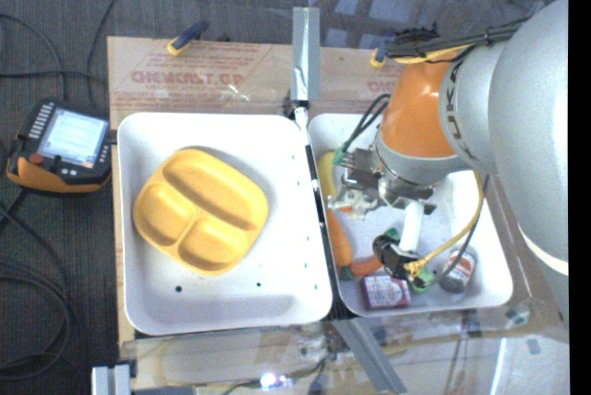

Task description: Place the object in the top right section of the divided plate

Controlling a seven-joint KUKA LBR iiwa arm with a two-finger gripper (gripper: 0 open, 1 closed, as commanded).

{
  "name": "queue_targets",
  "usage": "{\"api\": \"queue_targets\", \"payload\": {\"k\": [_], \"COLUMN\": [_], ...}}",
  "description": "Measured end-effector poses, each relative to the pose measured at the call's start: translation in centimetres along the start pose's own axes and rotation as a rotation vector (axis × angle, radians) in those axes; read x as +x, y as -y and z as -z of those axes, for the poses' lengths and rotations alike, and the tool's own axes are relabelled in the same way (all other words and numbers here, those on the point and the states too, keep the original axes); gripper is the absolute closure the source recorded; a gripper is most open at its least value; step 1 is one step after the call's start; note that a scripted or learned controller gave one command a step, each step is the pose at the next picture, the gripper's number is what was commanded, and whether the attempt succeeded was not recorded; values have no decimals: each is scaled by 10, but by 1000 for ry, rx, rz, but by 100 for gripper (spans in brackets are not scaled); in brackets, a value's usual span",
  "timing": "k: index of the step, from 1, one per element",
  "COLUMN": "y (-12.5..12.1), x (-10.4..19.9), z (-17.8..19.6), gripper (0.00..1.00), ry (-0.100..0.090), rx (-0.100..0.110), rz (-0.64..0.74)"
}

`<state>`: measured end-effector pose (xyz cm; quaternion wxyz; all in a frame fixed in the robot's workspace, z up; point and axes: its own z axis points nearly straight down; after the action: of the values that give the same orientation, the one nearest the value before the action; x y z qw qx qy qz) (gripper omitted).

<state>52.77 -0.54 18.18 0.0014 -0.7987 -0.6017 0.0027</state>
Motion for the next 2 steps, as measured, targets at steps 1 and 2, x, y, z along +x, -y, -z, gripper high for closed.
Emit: {"api": "queue_targets", "payload": {"k": [1,2], "y": [36,59], "x": [-38,43], "z": [0,0], "gripper": [100,100], "ry": [0,-1], "rx": [0,0], "rz": [-24,274]}}
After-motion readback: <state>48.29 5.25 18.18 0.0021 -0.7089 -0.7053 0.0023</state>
